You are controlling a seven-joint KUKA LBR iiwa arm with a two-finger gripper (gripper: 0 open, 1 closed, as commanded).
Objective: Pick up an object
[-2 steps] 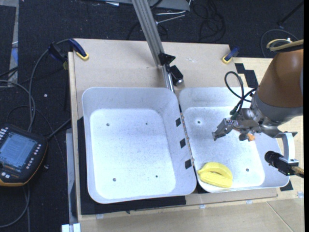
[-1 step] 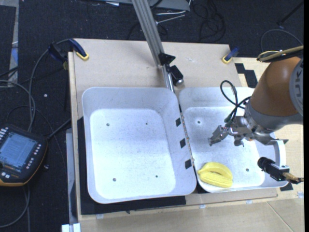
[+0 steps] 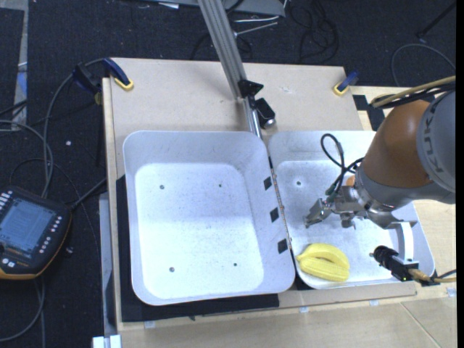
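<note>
Bearing everything else, the pale bench [image 3: 181, 93] spreads well past the right bin [image 3: 308, 167] on every side I can see. The left bin [image 3: 196, 216], white and shallow, sits just beside the right bin, and their neighbouring walls touch or nearly touch along the whole shared edge. The right bin is the same white, shallow kind, with a speckled floor.

My arm [image 3: 402, 151], grey with its orange band, comes in over the right bin's right-hand rim and covers much of that side of it. A slanted metal rail [image 3: 225, 42] runs away from the right bin's far left corner, across the bench and out beyond it.

My gripper [image 3: 322, 212] hangs over the middle of the right bin's floor, pointing toward its left wall. Whether my jaws stand apart or together, I cannot tell from this angle, and I see nothing between them.

Smallest is the yellow banana-shaped object [image 3: 324, 262], which lies in the right bin's near left corner, close to the front rim, near my gripper but apart from it.
</note>
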